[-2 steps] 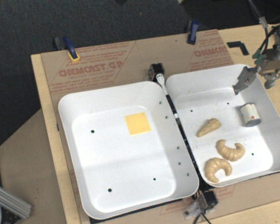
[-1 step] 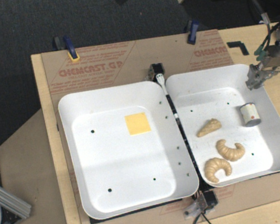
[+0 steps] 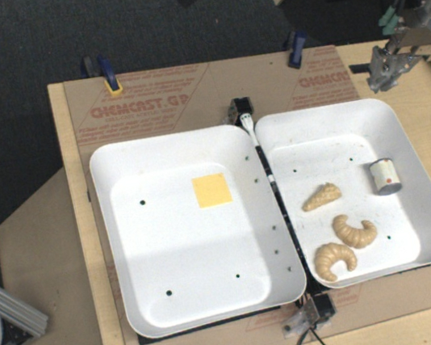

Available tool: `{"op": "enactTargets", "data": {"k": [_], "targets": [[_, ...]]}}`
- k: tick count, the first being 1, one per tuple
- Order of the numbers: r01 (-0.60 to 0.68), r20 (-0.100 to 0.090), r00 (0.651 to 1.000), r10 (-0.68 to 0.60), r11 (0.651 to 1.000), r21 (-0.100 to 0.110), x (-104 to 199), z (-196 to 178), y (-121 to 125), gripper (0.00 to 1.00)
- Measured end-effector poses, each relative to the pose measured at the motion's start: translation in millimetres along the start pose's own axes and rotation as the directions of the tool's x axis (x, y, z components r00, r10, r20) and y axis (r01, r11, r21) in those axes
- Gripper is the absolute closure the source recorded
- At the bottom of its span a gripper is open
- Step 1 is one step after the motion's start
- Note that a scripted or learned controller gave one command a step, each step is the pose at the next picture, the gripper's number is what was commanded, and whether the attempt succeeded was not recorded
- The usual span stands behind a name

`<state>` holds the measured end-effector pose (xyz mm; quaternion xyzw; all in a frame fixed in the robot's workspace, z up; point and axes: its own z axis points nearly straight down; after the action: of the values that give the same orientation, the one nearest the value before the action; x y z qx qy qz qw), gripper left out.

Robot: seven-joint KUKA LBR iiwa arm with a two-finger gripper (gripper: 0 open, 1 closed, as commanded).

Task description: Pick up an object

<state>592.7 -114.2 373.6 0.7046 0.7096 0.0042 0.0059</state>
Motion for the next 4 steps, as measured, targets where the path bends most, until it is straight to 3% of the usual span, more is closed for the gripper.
{"op": "enactTargets", "data": {"k": [1, 2, 3, 4], "targets": [[-0.003, -0.004, 1.000, 0.003, 1.000, 0.021, 24.5, 81.3, 36.2, 1.00], [0.000, -0.002, 1.000, 0.000, 1.000, 0.006, 98.0, 25.6, 71.4, 1.00], [-0.004, -0.003, 1.000, 0.004, 1.000, 0.022, 123.0, 91.4, 72.6, 1.00], [0.001, -0.006, 1.000, -0.002, 1.000, -0.008, 188.0, -82.9, 76.8, 1.00]]}}
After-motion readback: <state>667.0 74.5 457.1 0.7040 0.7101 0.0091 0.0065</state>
